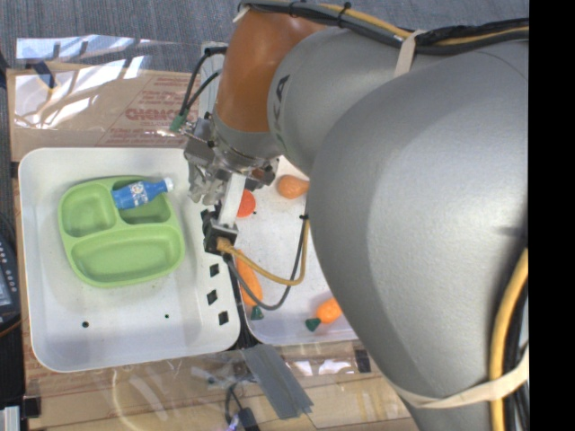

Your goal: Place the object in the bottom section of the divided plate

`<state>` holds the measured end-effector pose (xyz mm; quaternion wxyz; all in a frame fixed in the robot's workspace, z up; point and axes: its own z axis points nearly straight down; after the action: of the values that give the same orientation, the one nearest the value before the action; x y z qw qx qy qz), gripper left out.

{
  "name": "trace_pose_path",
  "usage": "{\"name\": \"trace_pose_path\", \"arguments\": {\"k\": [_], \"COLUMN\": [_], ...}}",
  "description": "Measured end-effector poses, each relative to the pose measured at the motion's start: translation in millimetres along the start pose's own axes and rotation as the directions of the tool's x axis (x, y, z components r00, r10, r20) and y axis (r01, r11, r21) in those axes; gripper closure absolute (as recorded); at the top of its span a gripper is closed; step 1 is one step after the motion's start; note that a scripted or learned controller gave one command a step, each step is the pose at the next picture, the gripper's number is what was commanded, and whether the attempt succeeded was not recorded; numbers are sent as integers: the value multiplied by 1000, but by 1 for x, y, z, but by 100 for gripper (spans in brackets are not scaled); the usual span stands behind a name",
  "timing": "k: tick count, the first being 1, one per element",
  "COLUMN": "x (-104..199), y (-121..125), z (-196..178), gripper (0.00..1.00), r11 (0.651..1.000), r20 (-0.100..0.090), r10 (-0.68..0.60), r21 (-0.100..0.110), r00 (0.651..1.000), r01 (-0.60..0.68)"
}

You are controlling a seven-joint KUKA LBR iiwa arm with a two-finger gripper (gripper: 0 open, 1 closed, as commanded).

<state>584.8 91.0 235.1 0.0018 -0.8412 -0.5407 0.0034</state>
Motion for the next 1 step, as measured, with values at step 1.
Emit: {"name": "trace_pose_path", "arguments": {"k": [1], "x": [29], "y": [22], "z": [-54], "gripper": [100], "r11": [989], "r20": [-1], "r10": [-148], "r21": [-5], "r00": [989], "r01": [148]}}
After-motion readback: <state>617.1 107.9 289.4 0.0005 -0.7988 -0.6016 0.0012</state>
